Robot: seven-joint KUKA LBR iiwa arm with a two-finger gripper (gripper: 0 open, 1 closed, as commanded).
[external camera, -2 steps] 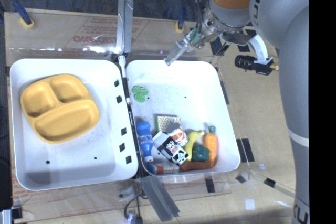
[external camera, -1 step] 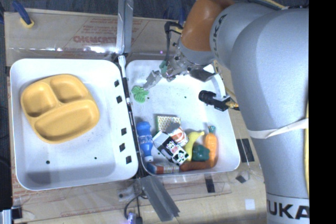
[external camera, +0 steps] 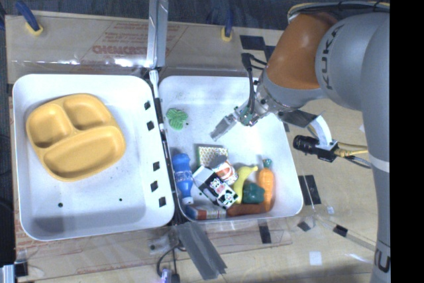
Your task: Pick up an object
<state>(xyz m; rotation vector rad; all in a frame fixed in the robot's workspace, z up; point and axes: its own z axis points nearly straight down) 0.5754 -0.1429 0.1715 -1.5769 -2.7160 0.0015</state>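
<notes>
The task was not yet done, as far as the view showed; no object was lifted, and the objects lay together in the near part of the right bin [external camera: 278, 93]. There was a blue bottle [external camera: 182, 177] beside the bin's left wall, a patterned card [external camera: 212, 155], a black-and-white box [external camera: 218, 188], a yellow banana-like toy [external camera: 246, 173], a dark green piece [external camera: 252, 193] and an orange carrot [external camera: 265, 184]; a small green toy [external camera: 176, 118] lay apart from them, nearer the far left corner. The left bin [external camera: 79, 219] bore a yellow divided plate [external camera: 74, 136]. What was left, in my judgement, was the whole pick: to choose one object, to come down on it, to close and to lift.

The arm [external camera: 331, 56] reached in from the right, its orange band above the wrist; the gripper [external camera: 228, 124] hung over the bare middle of the right bin, pointing toward the left and a little down, above the pile and apart from it. Whether its hand was open or closed I could not tell; nothing was seen in it.
</notes>
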